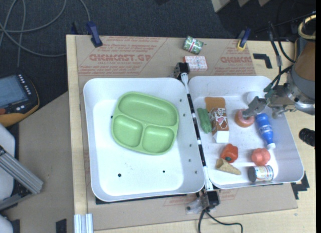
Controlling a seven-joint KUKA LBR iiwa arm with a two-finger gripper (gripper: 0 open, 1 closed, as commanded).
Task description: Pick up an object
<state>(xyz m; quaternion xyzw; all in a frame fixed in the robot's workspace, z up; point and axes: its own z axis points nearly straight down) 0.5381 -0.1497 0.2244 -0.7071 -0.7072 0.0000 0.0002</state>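
One blue bottle (264, 130), lengthwise up-down, cap nearest viewer

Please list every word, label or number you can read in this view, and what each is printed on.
"CHEMCAST GP": red print on the brown board under the bins, left part.
"CHEMCAST": same print again at its right part, partly hidden.
Small carton, jar, blue bottle, green can: labels too small to read.

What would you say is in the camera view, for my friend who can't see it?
A grey robot arm's gripper hangs over the right white bin, just above a round pinkish toy and beside a blue plastic bottle. That bin also holds a red pepper toy and a green pod toy. The left white bin holds a green divided plate.
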